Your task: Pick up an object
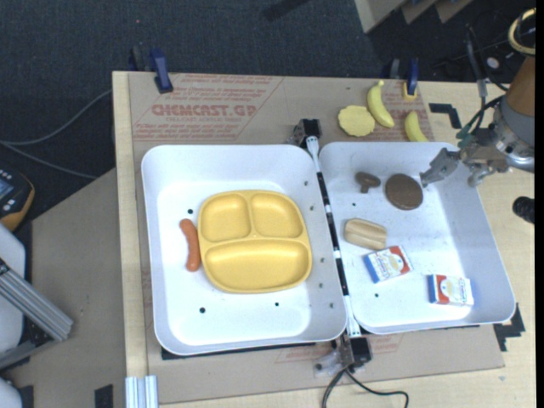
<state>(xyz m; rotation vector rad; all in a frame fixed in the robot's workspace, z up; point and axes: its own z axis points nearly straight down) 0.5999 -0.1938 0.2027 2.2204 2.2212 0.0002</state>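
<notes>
The two-finger gripper [449, 167] is hanging with fingers spread and nothing between them, just right of the flat brown disc [405, 191] lying far in the right white bin [497, 253] — probably light, stiff and low, best pinched across its edges. That bin is holding five pieces — two cartons among them.

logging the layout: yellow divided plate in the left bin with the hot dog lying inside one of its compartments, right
Not quite. The camera view shows the hot dog lying on the left bin floor beside the yellow divided plate, off its left edge, not inside a compartment. The plate is in the left bin.
</notes>
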